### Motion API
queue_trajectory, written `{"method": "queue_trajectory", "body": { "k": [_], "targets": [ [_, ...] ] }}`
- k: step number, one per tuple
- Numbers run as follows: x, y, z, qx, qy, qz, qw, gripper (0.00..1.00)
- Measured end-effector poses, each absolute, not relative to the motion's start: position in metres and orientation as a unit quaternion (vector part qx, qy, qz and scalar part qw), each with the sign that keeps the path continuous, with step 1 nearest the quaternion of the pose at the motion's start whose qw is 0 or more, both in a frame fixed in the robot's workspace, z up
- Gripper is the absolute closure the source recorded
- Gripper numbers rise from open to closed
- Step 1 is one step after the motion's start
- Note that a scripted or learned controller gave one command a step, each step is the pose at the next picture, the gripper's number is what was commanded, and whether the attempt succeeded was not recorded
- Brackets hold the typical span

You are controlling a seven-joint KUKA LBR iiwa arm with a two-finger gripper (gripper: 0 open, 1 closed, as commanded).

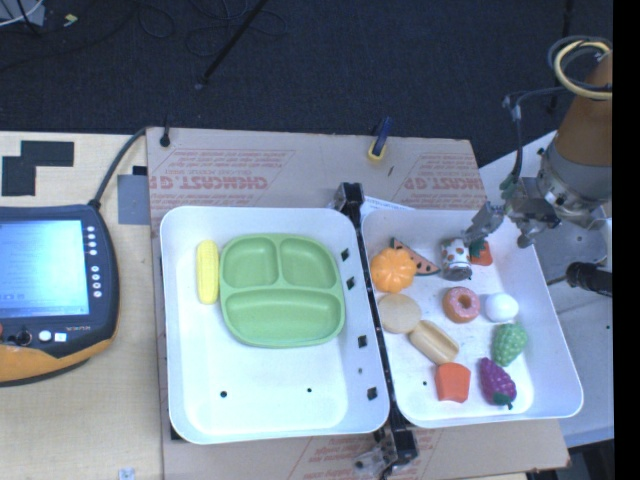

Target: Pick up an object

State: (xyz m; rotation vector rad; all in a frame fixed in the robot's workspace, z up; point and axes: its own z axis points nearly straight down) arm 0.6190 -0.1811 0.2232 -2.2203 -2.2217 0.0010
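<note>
The right bin (560, 368) holds several toy foods. An orange pumpkin (392, 269) lies at its left, with a pizza slice (420, 260) just behind it. A pink donut (461, 304), a white egg (500, 307), green grapes (509, 344), purple grapes (497, 381), a red-orange cup (452, 381), a bun (433, 341) and a beige round (399, 314) fill the rest. My gripper (476, 236) hangs low over the bin's far part. Right beneath it are a small silver piece (456, 258) and a little red-orange item (482, 254).
The left bin (260, 388) carries a green divided plate (281, 290) and a yellow corn cob (207, 271). A tablet-like pendant (50, 288) rests on the bench at far left. A black divider (365, 298) separates the bins.
</note>
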Motion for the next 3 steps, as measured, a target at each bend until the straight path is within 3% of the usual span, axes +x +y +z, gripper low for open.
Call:
{"method": "queue_trajectory", "body": {
  "k": [2,3],
  "targets": [
    [0.621,-0.180,0.118,-0.706,-0.708,0.0010,0.002,0.00],
    [0.622,-0.177,0.086,-0.705,-0.709,0.0011,0.002,0.00]
  ]
}}
